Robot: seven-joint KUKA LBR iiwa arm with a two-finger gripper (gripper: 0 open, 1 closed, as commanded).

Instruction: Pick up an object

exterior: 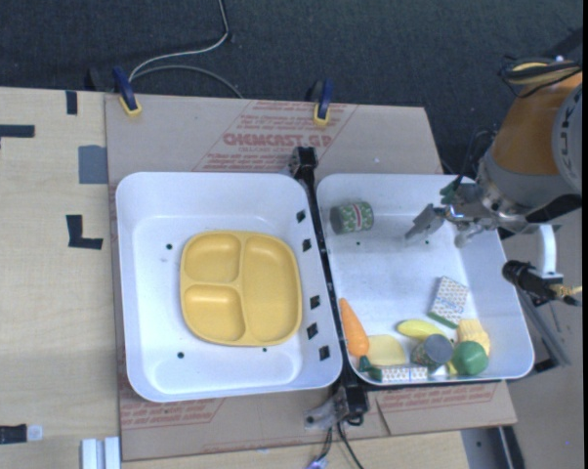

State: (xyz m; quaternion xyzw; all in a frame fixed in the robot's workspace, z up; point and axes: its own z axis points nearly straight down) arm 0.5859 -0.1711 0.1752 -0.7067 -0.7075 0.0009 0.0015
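Green can (352, 217): lay on its side, alone near right bin's far-left corner.
Carrot (354, 327): along left wall.
Banana (417, 329), corn (473, 334), green ball (469, 359): clustered at near edge.

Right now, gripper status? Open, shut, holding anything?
Gripper: open, holding nothing, over the right bin near the can.

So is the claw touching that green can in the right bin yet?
Apart. The camera view shows bare white bin floor between the claw and the green can, which lies to the claw's left in the picture.
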